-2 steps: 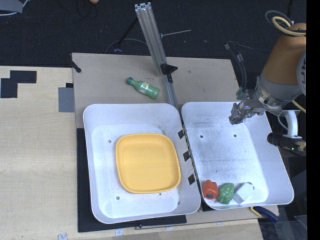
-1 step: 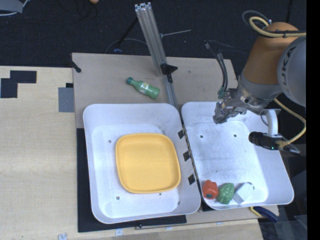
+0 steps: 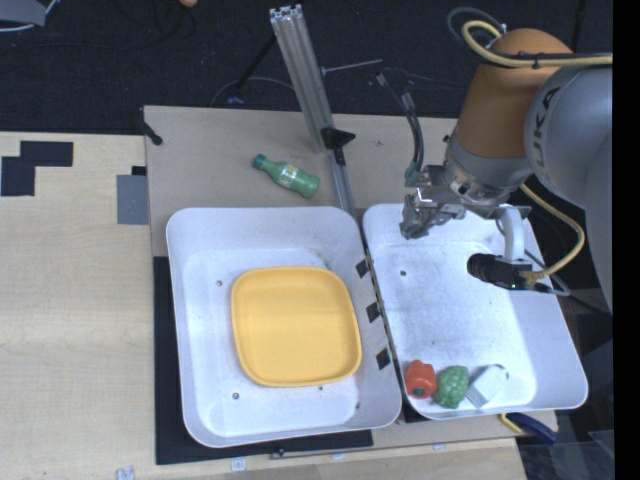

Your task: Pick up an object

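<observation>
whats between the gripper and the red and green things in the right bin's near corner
In the camera view, nothing: from the gripper down to the red object and green object, just bare white floor of the right bin.

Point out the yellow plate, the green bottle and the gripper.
yellow plate (image 3: 296, 325), camera view, its flat centre.
green bottle (image 3: 287, 176), camera view, mid-body.
gripper (image 3: 414, 230), camera view, between its fingertips.

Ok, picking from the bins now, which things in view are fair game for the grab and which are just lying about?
For the job:
- gripper, over the right bin's far edge
- red piece, green piece and white-grey piece in that bin's near corner
- yellow plate in the left bin

Lying about:
- green bottle on the bench behind the bins
- metal rail
</observation>
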